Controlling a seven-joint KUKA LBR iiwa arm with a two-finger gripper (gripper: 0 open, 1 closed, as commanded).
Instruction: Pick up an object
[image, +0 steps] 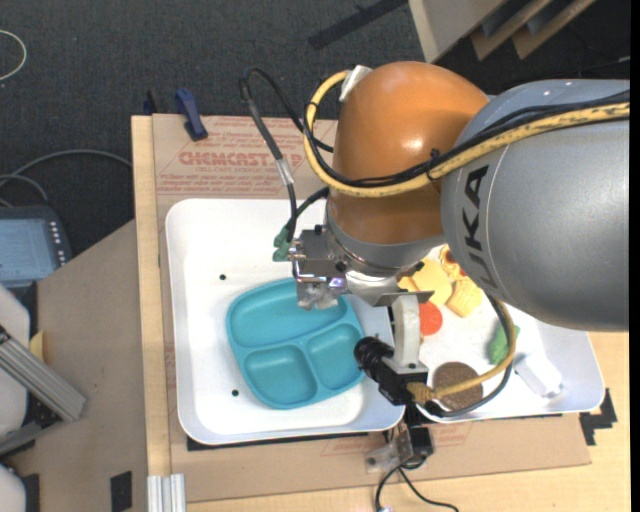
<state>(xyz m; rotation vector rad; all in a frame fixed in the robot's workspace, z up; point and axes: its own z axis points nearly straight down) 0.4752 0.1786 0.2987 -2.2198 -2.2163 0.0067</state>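
We see a blue divided plate (292, 345) lying flat in the left white bin (195, 300). The gripper (318, 290) hangs over the plate's upper rim, the grey arm (540, 190) looming above it.

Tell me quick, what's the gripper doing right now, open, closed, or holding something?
Gripper: cannot be told. It hangs over the upper edge of the blue divided plate in the left bin, with the wrist covering it from above.
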